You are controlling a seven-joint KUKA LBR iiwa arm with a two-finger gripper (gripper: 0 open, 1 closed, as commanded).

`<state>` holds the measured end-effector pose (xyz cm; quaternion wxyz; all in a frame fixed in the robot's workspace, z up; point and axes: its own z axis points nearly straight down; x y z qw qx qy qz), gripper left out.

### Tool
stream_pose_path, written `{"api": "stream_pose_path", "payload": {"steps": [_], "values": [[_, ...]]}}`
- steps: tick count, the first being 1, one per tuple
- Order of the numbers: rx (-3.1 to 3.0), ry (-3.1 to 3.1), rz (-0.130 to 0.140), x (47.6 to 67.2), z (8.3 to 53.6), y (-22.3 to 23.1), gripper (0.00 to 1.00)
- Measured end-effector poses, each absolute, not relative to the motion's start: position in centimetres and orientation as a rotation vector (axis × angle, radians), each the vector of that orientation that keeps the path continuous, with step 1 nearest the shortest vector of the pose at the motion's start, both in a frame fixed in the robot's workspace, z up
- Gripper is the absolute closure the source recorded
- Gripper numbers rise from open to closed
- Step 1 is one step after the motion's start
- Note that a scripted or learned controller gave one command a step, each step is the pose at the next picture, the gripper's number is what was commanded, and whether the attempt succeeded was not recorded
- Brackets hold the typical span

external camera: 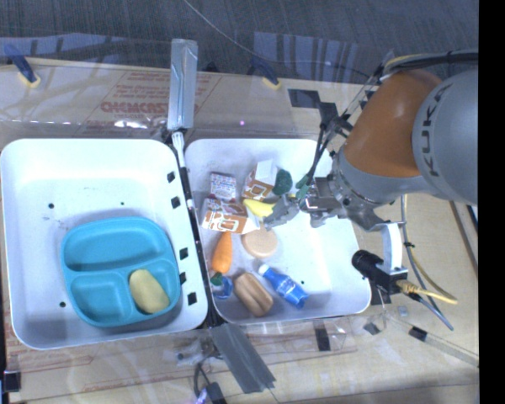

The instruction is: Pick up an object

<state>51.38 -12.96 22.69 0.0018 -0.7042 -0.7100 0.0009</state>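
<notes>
The right bin (341, 263) holds a heap of toy food: an orange carrot (222, 252), a hot dog bun (252, 293), a blue bottle (284, 285), a round beige cookie (260, 244), a yellow piece (257, 207) and several snack packets (222, 185). My gripper (288, 204) reaches in from the right and hangs over the middle of the heap, beside the yellow piece and a green item (283, 178). The fingers are too small and cluttered to read.
The left bin (34, 175) carries a blue divided tray (109, 263) with a yellow potato-like object (149, 290) in its lower right compartment. A metal divider bar (182, 82) stands between the bins at the back. Cables run along the bench at the right.
</notes>
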Motion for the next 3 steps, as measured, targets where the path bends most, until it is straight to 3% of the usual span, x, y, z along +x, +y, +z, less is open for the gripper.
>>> {"api": "stream_pose_path", "payload": {"steps": [1,2,3], "values": [[-2.215,-2.225,-0.001,47.8,9.2,-14.5,0.00],[-2.210,-2.231,0.000,47.9,10.2,-14.6,1.00],[-2.169,-2.277,-0.007,50.9,21.1,-9.3,1.00]]}}
